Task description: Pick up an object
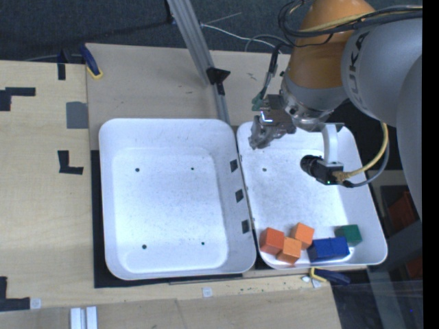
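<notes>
We see our claw point(262, 137) hanging at the far left corner of the right bin point(363, 184), close to the rim it shares with the left bin point(110, 184); whether it is released or clenched we cannot tell from this slanted view, and nothing shows in it. The pickable things lie well apart from it, bunched at the near edge of the right bin: three orange blocks point(285, 242) touching one another, a blue block point(328, 249) just beside them, and a green block point(351, 234) behind the blue one. We judge the pick not yet begun. The main risk is the clutter: with the blocks packed so tightly, we could come down on a neighbour and shove the pile instead of gripping one piece. They also sit near the bin's sloped wall, so a descent there could catch the rim or let a block slip away up the wall.
</notes>
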Motion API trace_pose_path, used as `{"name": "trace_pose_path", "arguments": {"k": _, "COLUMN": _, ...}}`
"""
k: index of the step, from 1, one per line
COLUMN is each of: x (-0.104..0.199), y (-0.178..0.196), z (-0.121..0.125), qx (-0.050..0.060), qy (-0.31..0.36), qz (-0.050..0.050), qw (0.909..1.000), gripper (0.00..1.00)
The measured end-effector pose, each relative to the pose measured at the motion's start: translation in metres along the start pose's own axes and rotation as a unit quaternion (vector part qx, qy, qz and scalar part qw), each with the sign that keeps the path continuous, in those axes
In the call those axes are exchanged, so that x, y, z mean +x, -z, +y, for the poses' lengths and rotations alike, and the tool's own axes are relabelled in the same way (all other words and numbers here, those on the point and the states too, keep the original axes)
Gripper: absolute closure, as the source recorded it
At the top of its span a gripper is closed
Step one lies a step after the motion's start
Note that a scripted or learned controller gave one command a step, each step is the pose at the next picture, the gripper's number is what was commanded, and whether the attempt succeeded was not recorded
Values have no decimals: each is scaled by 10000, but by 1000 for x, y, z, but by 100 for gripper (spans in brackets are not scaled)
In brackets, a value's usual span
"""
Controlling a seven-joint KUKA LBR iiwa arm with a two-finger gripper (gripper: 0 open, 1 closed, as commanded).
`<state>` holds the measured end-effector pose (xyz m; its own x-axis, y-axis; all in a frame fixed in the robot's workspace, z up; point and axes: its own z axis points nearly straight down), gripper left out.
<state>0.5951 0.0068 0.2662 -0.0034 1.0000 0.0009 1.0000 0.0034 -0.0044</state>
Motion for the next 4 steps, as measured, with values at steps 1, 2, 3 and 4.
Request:
{"name": "trace_pose_path", "arguments": {"k": 1, "x": -19, "y": 8, "z": 3, "qx": -18, "qy": -13, "qz": -7, "qw": 10000, "gripper": 100}}
{"name": "trace_pose_path", "arguments": {"k": 2, "x": 48, "y": 22, "z": -7, "qx": -22, "qy": 27, "qz": 6, "qw": 10000, "gripper": 100}}
{"name": "trace_pose_path", "arguments": {"k": 3, "x": 44, "y": 21, "z": -7, "qx": -15, "qy": -5, "qz": -5, "qw": 10000, "gripper": 0}}
{"name": "trace_pose_path", "arguments": {"k": 4, "x": 45, "y": 31, "z": -7, "qx": -11, "qy": 6, "qz": -2, "qw": 10000, "gripper": 100}}
